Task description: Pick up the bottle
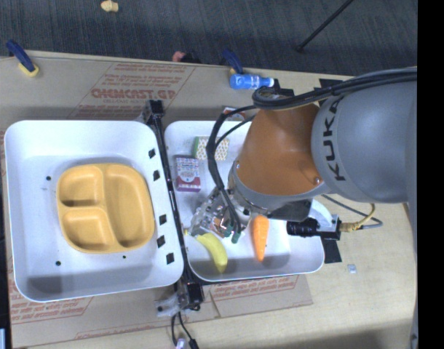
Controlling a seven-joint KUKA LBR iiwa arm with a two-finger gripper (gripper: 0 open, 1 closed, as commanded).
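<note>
Since the arm hangs over most of the right bin in the camera view, I have to work from the little that shows under it. The gripper sits low over that bin's near-left part, and I cannot tell whether it is spread or pressed together; the wrist and cables hide it. Just to its left lies a clear, glinting thing that I take for the bottle, though it is small and hard to read. It lies close to the bin's left wall, just above the banana and below the packet. The carrot lies on the gripper's other side, near but apart from the bottle. The left bin bears a yellow plate and plays no part.

As I judge it, the step in hand is the grasp itself. To do it well I would centre the gripper over the bottle's body, across its narrow width, and go down straight. Clear plastic is likely slick and light, so I would close gently but fully and lift slowly. The banana is the likeliest thing to be nudged or caught up, and the left wall leaves little room.
</note>
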